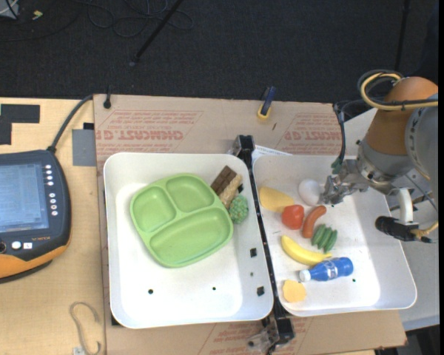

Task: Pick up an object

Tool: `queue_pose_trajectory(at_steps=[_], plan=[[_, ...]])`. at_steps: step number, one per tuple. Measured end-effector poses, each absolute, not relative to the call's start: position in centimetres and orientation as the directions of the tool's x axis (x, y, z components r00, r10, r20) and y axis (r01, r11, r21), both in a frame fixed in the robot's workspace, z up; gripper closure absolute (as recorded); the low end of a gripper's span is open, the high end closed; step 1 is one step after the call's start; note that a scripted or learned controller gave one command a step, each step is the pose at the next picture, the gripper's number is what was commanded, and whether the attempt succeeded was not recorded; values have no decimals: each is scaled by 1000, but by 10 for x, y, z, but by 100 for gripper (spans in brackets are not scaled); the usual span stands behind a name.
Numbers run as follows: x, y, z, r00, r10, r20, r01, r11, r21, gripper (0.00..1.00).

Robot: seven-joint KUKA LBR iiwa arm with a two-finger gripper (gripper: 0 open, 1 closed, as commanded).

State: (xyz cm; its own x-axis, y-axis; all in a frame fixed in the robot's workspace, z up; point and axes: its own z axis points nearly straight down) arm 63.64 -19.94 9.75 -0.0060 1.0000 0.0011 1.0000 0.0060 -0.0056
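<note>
Presently, gripper [334, 189] is hanging low over the right bin [388, 272], near its upper right part.
How it stands, open or closed, cannot be told; nothing is showing in its hold. The white egg [308, 191] is lying just beside it, leftward; the sausage [314, 221] is lying below-left, apart.

Both bins [133, 302] look like smooth white plastic, faintly glossy; the green tray [179, 220] in the left one is matt plastic; beside it the banana [302, 251] and tomato [293, 216] shine like plastic; the bench [170, 128] is dull brown cardboard.
</note>
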Motion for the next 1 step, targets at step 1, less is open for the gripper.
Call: queue_pose_trajectory(at_steps=[1], plan=[[640,-207,149,-1,1000,-1,1000,1,2,100]])
